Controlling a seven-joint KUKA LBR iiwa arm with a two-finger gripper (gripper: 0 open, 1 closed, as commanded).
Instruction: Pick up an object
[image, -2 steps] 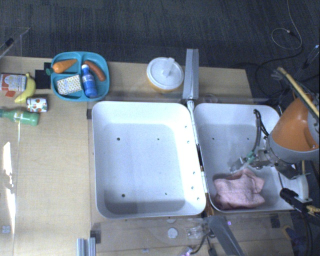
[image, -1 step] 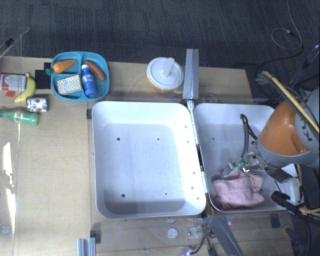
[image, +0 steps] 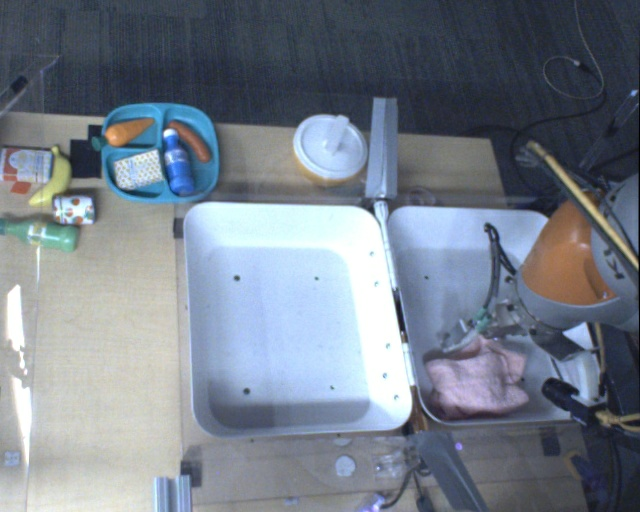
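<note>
One task thing, crumpled pink cloth (image: 478, 385): heaped on the floor of the right-hand shallow white bin (image: 440, 265), against its near edge and toward its near right corner.
Look of the cloth: soft, folded and wrinkled, pale pink, with raised ridges along the far side; likely to give and bunch under a pinch rather than slide.
Two-finger gripper (image: 483, 325): low over the far edge of the cloth, just above or touching its top folds; too small and cluttered to tell which.
Gripper opening: cannot tell from this view; no cloth seen held.
Step in hand: by the look of it, the descent onto the cloth, with the grasp itself not yet shown.
Next move: probably a firm close on a raised fold, then a straight lift clear of the bin wall; risk of catching only a thin edge and losing it.
Grey arm with orange band (image: 562, 265): over the right edge of the same bin.
Left-hand shallow white bin (image: 280, 300): beside it, bare floor showing.
Far edge of the wooden bench (image: 100, 330): a white-lidded yellow tub (image: 330, 148) and, toward the far left corner, a blue divided tray (image: 211, 160) of toy food.
</note>
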